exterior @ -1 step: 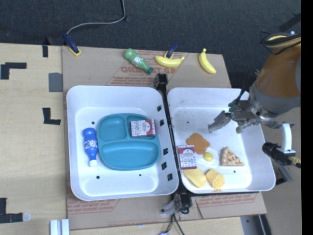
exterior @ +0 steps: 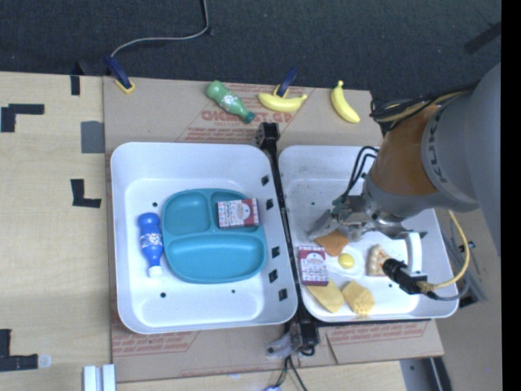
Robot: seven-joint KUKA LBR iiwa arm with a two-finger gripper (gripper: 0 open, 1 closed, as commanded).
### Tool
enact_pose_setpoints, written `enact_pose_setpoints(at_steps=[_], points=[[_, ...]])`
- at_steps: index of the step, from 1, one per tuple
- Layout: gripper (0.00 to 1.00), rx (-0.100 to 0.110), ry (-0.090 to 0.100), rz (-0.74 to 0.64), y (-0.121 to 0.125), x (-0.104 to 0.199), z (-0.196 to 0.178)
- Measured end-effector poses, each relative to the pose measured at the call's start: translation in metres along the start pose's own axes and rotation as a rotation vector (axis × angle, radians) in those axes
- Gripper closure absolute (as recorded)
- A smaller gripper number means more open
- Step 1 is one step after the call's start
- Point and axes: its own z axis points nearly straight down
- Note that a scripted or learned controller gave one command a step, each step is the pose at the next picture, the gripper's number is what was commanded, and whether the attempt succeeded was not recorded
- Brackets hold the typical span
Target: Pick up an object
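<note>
The grey arm (exterior: pixel 456 149) with its orange band looms nearest the lens, reaching in from the right over the right bin (exterior: pixel 303 169). Its tool (exterior: pixel 340 218) hangs low above an orange wedge (exterior: pixel 332 242); whether it is apart or together I cannot tell. Crowded just beside the wedge lie a small yellow piece (exterior: pixel 347 261), a red carton (exterior: pixel 313 265), a yellow slab (exterior: pixel 328 296) and a corn cob (exterior: pixel 359 298). The left bin (exterior: pixel 130 169) carries a blue tray (exterior: pixel 213 249), a second carton (exterior: pixel 237 213) and a blue bottle (exterior: pixel 150 243). On the bench (exterior: pixel 49 218) beyond lie two bananas (exterior: pixel 281 101). Risk, as I judge it: the flat wedge could slip away, or a neighbour be nudged, because everything sits so close.
</note>
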Motion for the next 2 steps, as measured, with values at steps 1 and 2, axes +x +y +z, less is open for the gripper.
enact_pose_setpoints(at_steps=[1, 2], points=[[0.00, -0.013, -0.003, -0.001, -0.0136, 0.0012, 0.0103], [1.00, -0.012, -0.004, 0.001, -0.0138, 0.0004, 0.0005]])
